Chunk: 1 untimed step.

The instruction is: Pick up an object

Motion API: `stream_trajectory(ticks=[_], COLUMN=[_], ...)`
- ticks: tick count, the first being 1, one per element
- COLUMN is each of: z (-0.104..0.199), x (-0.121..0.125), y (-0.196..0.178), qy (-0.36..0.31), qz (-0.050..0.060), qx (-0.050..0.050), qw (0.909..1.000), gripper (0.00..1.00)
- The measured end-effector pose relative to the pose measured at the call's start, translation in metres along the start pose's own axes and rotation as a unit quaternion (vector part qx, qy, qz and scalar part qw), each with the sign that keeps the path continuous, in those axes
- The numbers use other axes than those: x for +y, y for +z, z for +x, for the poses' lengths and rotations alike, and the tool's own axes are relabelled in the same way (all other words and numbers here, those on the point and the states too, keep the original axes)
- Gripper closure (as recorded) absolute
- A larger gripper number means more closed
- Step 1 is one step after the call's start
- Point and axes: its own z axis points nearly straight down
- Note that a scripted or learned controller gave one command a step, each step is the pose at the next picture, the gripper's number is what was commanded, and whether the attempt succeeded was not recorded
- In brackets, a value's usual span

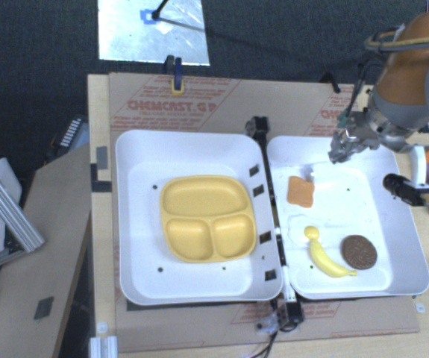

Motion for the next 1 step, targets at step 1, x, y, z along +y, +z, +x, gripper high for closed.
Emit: stream_trajectory(ticks=[1], z=[0.0478], x=[0.0035], y=[-0.0011], qy=[-0.003], qz=[0.003], qx=[0.001], qw=[1.0], gripper=[1.0])
